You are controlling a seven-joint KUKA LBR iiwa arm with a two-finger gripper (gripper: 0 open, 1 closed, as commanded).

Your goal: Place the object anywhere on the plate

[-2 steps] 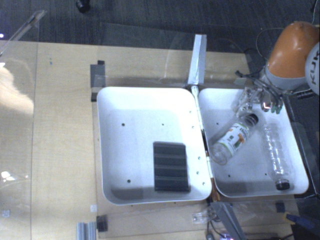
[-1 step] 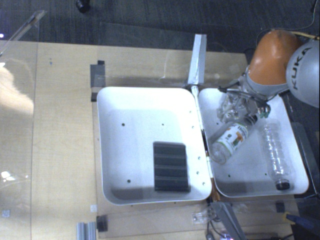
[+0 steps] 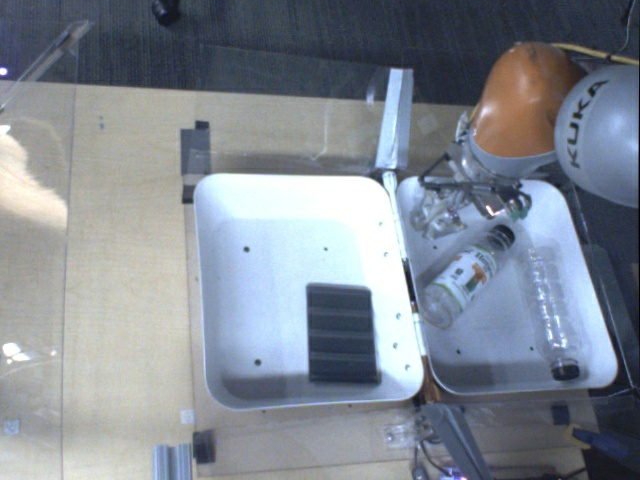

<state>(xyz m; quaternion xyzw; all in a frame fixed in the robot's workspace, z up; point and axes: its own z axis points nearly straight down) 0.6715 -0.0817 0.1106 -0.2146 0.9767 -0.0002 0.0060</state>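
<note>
The gripper [image 3: 440,208] hangs low in the right bin [image 3: 590,298]; I can't tell its grip. 2 bottles lie there: labelled bottle [image 3: 462,278], clear bottle [image 3: 550,308]. Left bin [image 3: 230,268] holds a black ridged plate [image 3: 341,333].

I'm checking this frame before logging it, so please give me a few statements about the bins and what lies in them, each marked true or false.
1. The dark ribbed plate lies in the left bin. True.
2. The labelled bottle rests on the plate. False: it lies in the right bin, beside the divide between the bins.
3. A clear bottle with a dark cap lies in the right bin, toward its right side. True.
4. The gripper hangs over the left bin. False: it is over the upper left part of the right bin.
5. Both bottles stand upright. False: both lie on their sides.
</note>
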